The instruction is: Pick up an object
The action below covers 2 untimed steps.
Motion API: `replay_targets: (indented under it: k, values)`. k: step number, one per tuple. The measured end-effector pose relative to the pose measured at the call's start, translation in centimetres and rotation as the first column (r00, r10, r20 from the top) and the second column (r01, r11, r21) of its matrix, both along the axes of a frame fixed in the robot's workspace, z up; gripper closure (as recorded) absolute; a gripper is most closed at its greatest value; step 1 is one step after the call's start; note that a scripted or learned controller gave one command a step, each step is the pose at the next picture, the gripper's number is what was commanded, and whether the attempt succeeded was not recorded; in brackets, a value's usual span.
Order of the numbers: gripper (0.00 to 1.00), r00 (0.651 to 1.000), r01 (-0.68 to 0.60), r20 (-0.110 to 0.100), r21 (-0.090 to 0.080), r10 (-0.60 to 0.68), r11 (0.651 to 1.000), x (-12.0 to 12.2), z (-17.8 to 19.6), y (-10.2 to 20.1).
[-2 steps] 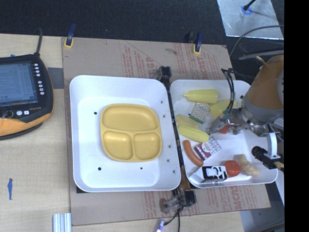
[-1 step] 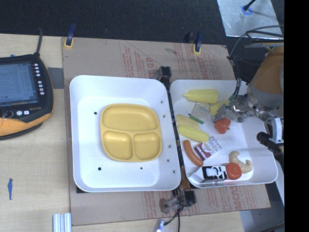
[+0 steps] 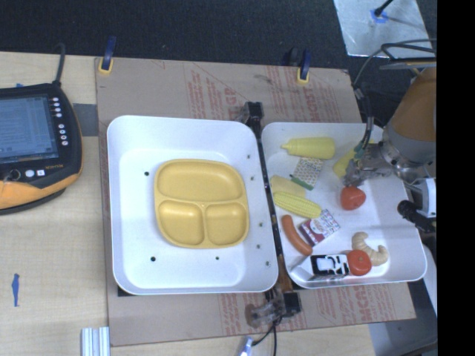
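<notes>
The right bin [image 3: 401, 232] holds several toy foods. A yellow corn cob [image 3: 308, 147] lies at its far side and a second cob [image 3: 295, 199] by its left wall. A red tomato [image 3: 353, 197] sits mid-bin, with my gripper [image 3: 358, 173] just behind and above it, reaching in from the right. A small yellow piece [image 3: 342, 166] lies partly hidden beside the gripper. A red sausage [image 3: 295, 235], a red and white packet [image 3: 320, 227], a black and white item [image 3: 329, 265], another red tomato [image 3: 360, 262] and a beige curved piece [image 3: 372, 246] lie nearer the front.
The left bin [image 3: 133, 243] holds a yellow divided plate [image 3: 202, 202]. A grey speckled packet [image 3: 306, 171] lies between the two cobs. A tablet in an orange case [image 3: 33, 143] rests on the bench at far left. Clamps hold the cardboard sheet under the bins.
</notes>
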State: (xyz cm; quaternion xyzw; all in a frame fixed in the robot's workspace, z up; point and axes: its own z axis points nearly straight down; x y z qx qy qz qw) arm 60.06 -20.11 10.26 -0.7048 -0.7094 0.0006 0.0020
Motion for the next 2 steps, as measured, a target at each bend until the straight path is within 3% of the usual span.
replay_targets:
  k: [1,2]
  values:
    - [0.0,1.0,0.0,0.0,0.0,0.0,1.0,0.0,0.0,0.0]
    - [0.0,1.0,0.001,-0.001,-0.002,-0.001,1.0,-4.4,-1.1,-0.6]
